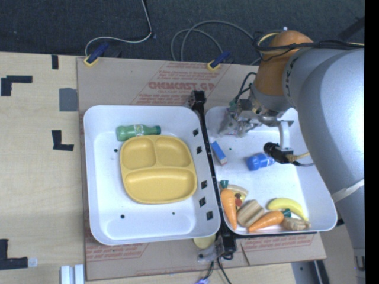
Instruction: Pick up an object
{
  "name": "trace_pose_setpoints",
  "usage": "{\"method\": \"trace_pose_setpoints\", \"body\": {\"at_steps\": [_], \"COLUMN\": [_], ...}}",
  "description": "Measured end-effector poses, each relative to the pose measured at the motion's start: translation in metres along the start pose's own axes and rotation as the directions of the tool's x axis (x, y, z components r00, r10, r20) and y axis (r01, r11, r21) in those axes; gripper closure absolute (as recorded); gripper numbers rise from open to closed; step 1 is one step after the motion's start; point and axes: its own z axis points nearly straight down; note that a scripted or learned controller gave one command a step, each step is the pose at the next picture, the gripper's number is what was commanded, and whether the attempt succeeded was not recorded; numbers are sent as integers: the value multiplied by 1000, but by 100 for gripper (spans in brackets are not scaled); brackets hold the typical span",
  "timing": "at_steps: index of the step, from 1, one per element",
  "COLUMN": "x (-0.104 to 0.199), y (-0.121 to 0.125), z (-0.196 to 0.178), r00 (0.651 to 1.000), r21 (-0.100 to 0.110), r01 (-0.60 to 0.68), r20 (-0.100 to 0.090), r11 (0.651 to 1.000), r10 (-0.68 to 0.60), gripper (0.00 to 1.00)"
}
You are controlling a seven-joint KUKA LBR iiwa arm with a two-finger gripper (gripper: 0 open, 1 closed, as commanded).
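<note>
The end effector (235, 123) hangs low over the far left corner of the right bin (314, 188), beneath the arm's orange band (273, 70); its metal parts blur together there, so I cannot tell how it is set, and nothing is visibly caught in it. Just in front of it, a small blue block (218, 152) lies by the bin's left wall, and a blue cylinder-like toy (259, 161) sits nearer the middle. Along the near edge cluster two toy carrots (228, 207), a banana (286, 205) and a brownish bread-like piece (249, 210). The left bin (100, 218) holds a yellow divided plate (159, 168) with a green bottle (137, 131) lying on its side just behind it. Both bins rest on cardboard on the table (35, 176).
</note>
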Motion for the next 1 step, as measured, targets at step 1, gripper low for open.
{"method": "trace_pose_setpoints", "body": {"at_steps": [1], "x": [35], "y": [-22], "z": [-95], "r00": [1000], "r21": [-4], "r01": [2], "r20": [-4], "r11": [1000], "r10": [-2], "gripper": [100]}}
